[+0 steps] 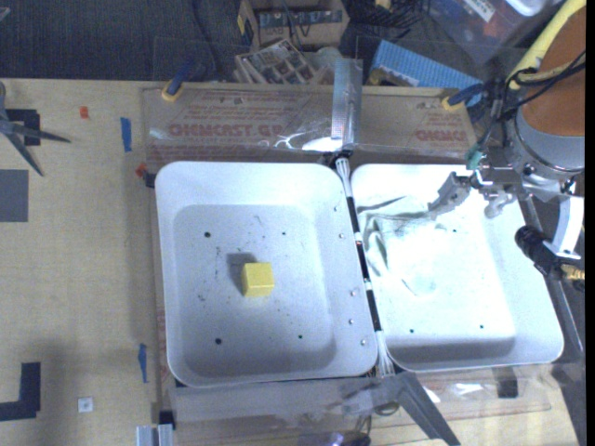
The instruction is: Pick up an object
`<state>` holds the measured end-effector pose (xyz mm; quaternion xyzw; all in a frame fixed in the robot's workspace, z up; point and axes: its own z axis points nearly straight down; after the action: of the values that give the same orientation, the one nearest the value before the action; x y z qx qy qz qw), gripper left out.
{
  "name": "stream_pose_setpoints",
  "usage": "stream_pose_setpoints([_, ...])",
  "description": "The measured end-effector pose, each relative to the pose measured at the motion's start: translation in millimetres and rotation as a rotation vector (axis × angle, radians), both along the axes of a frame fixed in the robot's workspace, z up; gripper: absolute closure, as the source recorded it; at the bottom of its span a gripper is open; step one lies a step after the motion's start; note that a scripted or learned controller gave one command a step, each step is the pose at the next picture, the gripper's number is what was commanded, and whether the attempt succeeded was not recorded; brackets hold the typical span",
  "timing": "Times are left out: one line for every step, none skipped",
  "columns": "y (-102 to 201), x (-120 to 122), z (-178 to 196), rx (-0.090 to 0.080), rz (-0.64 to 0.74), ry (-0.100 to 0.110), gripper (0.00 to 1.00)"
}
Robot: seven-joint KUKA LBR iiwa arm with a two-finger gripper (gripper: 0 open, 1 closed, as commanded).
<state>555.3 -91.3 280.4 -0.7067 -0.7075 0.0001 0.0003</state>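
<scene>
A small yellow block (257, 279) lies on the floor of the left bin (186, 193), a little left of its middle. My gripper (471, 200) hangs over the back part of the right bin (530, 342), far to the right of the block. Its two fingers stand apart, so it is open, and nothing is between them. The orange-banded arm (558, 110) comes in from the upper right.
A faint, clear, crumpled-looking sheet or glare patch (400, 226) shows on the right bin's floor near the divider (358, 249). A cardboard wall (251, 124) stands behind both bins. Black cables (544, 249) hang by the right bin's edge.
</scene>
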Motion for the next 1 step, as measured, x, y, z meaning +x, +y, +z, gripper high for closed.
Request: stream_pose_setpoints([-7.9,25.9,-169.2,0.0,-0.069,-0.001,0.0])
